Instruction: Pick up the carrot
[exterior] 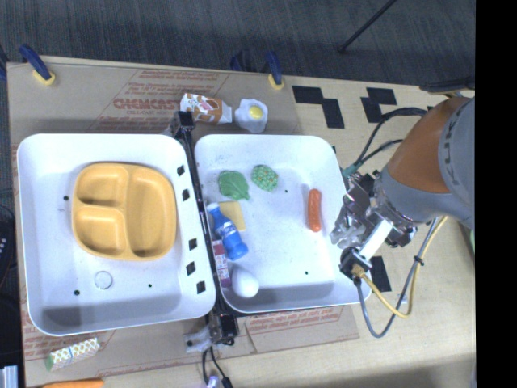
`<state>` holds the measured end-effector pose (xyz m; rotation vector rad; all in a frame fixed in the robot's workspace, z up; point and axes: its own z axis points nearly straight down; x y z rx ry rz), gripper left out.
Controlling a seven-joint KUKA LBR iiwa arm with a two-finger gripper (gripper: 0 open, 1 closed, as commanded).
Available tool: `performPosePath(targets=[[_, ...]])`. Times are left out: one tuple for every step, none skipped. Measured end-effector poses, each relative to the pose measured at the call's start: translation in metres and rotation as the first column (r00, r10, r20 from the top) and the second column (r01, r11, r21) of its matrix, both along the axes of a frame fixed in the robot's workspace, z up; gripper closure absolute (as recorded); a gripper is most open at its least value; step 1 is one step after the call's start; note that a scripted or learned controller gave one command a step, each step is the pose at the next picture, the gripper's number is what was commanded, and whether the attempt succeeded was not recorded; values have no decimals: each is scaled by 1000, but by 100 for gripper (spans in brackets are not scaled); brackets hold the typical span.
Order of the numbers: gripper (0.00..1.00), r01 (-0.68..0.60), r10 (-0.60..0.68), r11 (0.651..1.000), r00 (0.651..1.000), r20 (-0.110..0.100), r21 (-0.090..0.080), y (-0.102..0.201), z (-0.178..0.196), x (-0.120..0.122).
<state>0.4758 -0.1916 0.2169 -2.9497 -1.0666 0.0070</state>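
The carrot (313, 208), a short orange stick, lies in the right part of the right bin (283, 289), close to its right wall. My gripper (349, 241) hovers over that bin's right rim, just right of and below the carrot, apart from it. Nothing shows between its fingers.
The right bin also holds two green leafy pieces (234, 185) (264, 176), a yellow block (233, 214), a blue bottle (226, 231) and a white egg (245, 282). A yellow divided tray (125, 209) fills the left bin (48, 297). A small box (202, 107) and a fried egg toy (252, 115) lie behind the bins.
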Motion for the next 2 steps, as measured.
performPosePath(targets=[[100,-196,196,981,981,3,-1,-9,66,0],[100,93,-93,996,996,-1,0,9,-35,9]])
